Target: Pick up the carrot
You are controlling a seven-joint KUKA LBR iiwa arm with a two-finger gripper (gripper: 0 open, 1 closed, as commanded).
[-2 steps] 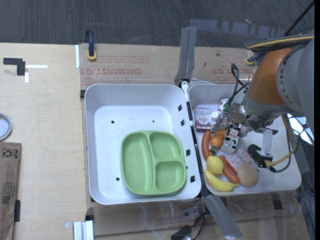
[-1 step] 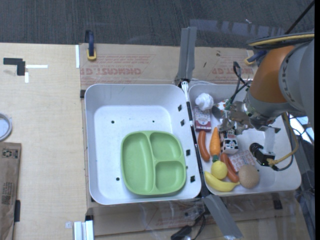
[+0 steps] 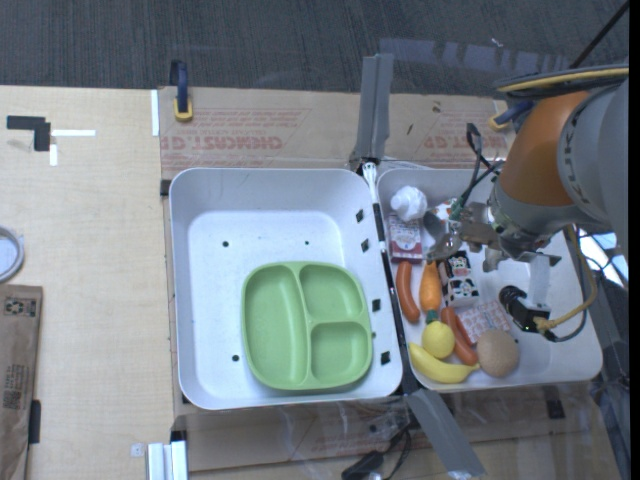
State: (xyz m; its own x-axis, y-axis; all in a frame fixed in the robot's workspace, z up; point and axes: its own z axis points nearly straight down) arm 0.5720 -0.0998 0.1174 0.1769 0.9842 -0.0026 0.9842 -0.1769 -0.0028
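Best lowered squarely over the short orange carrot (image 3: 430, 287), clear of the red sausage (image 3: 406, 292) beside it; two-finger gripper (image 3: 447, 240) state impossible to tell.

So the arm (image 3: 570, 158) is coming in from the right side, big grey body with that orange band sitting just above the wrist. It's bent downward so the wrist points in and to the left. The tool (image 3: 447, 240) hangs low at the end of it, dark and metallic. Can't make out the tip well from here. Cables loop off the wrist on its lower right.
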